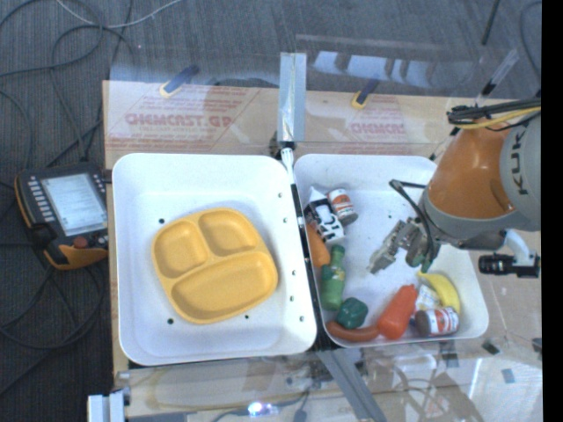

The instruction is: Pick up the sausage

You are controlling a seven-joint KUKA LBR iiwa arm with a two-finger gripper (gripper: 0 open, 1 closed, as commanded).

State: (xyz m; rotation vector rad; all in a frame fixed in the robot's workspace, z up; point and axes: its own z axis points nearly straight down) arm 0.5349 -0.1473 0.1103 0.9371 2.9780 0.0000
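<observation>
Presently approach step, nothing grasped. Gripper (400, 249) hovering mid right bin (387, 170), jaws apparently released, empty. Sausage (352, 331) lying at lower edge of frame, against bin's near wall, beside green pepper (352, 311). Next: shift lower-left, descend, clench.

The bench is viewed from one fixed camera above — angled downward, at moderate range — with both white bins (132, 236) framed centrally, the arm (479, 178) entering at right.
</observation>
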